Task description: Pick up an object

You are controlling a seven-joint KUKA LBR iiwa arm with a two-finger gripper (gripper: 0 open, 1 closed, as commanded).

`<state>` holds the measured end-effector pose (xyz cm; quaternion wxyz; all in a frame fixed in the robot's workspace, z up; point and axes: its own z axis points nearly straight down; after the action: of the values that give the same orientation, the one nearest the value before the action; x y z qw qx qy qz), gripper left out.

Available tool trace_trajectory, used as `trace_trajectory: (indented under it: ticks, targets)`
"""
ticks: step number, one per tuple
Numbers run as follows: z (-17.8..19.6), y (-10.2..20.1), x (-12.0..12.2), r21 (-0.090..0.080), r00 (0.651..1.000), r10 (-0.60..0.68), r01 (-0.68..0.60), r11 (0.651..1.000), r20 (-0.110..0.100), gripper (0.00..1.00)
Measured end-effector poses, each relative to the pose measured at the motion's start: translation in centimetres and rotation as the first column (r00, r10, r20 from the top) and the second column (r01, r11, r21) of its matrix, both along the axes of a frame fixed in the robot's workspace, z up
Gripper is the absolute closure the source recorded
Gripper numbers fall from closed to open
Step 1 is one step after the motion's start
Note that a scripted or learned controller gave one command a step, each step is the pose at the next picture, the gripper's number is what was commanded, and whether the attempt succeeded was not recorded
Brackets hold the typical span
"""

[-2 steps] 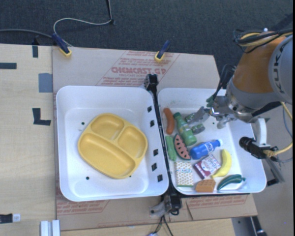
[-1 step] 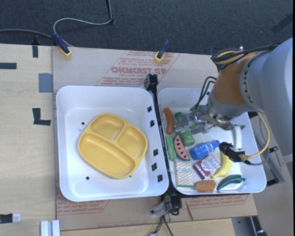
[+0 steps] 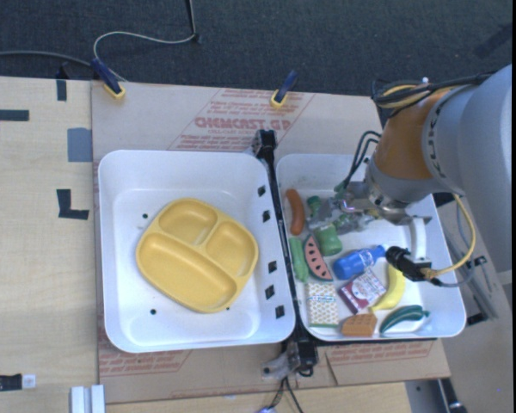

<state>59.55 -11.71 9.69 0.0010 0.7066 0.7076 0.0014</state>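
a small green object is seen in the right bin, in its upper middle part, just below the gripper. the object is too small and too much crowded for its long axis or heading to be told with any certainty. whether it is touched by the gripper cannot be told, and whether the jaws are apart or together cannot be told either, since the tip is lost among the clutter.

close around it other things are packed. a watermelon slice lies just beside it at lower left, its long axis running from upper left to lower right. a hot dog is laid to the upper left, near the bin's left wall, lengthwise almost up and down. a blue bottle is set to the lower right, tilted, with its white cap toward the upper right. beneath that a dark red packet is seen, with a banana just to its right, curving downward. a cracker, an orange-brown block and a green pepper are ranged along the bin's lower edge.

the arm is brought in from the right, over the bin's upper right corner.

in the left bin a yellow divided plate is laid, well apart from the rest.
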Motion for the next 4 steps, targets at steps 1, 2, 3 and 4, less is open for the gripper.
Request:
trace_trajectory:
  ticks: [1,2,3,4]
  targets:
    - [16.4,1.5,-3.3,-0.002,1.0,0.0,0.0,1.0,0.0,1.0]
    - [16.3,1.5,-3.3,-0.001,1.0,0.0,0.0,1.0,-0.004,0.0]
    - [3.7,1.2,-3.0,0.0,1.0,-0.001,0.001,1.0,-0.009,0.0]
    - [-1.0,1.7,-2.2,-0.003,1.0,-0.001,0.001,1.0,0.001,0.0]
